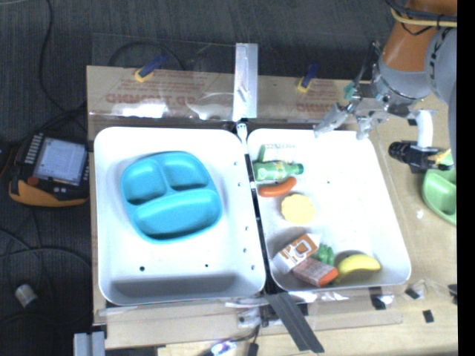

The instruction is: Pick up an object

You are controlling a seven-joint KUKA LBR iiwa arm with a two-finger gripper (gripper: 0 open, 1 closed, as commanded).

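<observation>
**A:** Where is my gripper (349, 117) now?

**B:** It hangs over the back edge of the right bin (386, 199), with its fingers spread and nothing between them.

**A:** I think it sits high so I can choose. Where are the things?

**B:** All in that bin: a green bottle (276, 170), a sausage (275, 188), a yellow round piece (297, 208), a small box (298, 250) and a banana (357, 265). The blue tray (172, 195) lies in the left bin
</observation>
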